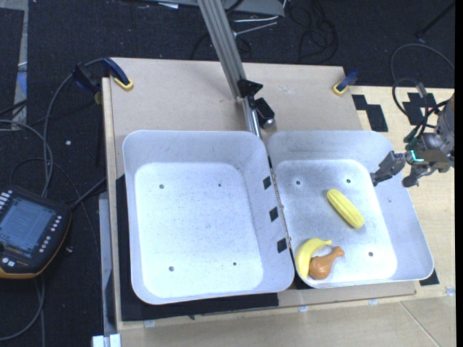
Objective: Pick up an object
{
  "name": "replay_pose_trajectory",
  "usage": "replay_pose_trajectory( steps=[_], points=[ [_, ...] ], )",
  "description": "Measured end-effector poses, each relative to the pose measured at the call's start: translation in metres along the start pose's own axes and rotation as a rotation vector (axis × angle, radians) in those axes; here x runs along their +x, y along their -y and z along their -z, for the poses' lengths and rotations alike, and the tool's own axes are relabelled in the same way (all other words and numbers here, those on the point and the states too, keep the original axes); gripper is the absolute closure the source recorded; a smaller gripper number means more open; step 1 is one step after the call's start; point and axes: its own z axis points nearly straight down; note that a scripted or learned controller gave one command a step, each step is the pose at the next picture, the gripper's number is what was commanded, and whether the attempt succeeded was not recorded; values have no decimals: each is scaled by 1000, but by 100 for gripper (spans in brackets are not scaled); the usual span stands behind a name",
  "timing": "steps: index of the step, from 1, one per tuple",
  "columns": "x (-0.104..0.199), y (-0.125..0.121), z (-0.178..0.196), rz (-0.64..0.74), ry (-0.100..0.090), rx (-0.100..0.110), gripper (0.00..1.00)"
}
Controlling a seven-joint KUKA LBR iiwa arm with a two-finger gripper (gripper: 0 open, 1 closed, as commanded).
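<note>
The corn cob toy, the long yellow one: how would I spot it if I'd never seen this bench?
Look at the right-hand white bin. Near its middle lies the corn cob, a straight yellow stick on a slant, alone. The banana and the orange drumstick lie touching at the bin's front left corner; the cob is straight and bumpy, not curved.

corn cob (345,207) – yellow, mid right bin; banana (310,252), orange drumstick (325,262) – touching, front edge

The arm (450,125) above the end effector (402,172) is cut off by the right edge.
</note>
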Motion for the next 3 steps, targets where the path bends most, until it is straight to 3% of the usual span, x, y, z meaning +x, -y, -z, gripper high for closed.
replay_pose_trajectory(
  steps=[1,3],
  points=[
    [0,0,0,0,0,0,0],
    [-1,12,-106,0,-1,5,0]
  ],
)
